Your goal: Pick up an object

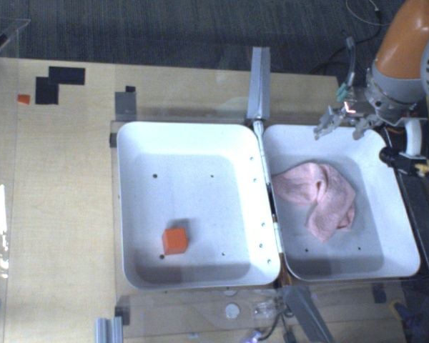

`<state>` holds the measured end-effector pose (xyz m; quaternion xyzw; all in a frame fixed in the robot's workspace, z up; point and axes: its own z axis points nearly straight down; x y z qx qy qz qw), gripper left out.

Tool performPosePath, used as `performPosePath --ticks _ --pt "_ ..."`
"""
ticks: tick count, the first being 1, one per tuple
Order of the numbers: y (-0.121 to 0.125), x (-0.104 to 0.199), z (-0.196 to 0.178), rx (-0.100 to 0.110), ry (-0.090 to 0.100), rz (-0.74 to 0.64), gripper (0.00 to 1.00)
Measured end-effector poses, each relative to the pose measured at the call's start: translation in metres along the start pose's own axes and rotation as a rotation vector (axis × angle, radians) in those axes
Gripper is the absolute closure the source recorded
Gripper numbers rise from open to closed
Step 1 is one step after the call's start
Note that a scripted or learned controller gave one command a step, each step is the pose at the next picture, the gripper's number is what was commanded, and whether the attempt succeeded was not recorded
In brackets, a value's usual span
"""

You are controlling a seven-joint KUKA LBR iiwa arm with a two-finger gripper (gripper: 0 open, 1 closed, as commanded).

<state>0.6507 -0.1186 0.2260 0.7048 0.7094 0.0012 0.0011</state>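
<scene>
From the overhead camera, the gripper [341, 122] hovers over the far rim of the right bin [397, 213], fingers spread and holding nothing — the approach step, I judge. A crumpled pink cloth [322, 199] lies mid-bin; an orange block [175, 241] sits in the left bin [139, 191]. Next: descend onto the cloth, then close.

The arm [415, 34] ran off the frame's top right, we saw. We couldn't read the gripper [341, 123]: too small.
</scene>
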Motion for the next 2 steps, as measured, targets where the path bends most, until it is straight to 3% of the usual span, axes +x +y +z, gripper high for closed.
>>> performPosePath --ticks 1,2 --pt "-0.022 -0.025 0.127 -0.005 -0.001 0.006 0.0" --pt "-0.019 -0.023 0.115 -0.012 -0.001 0.003 1.0"
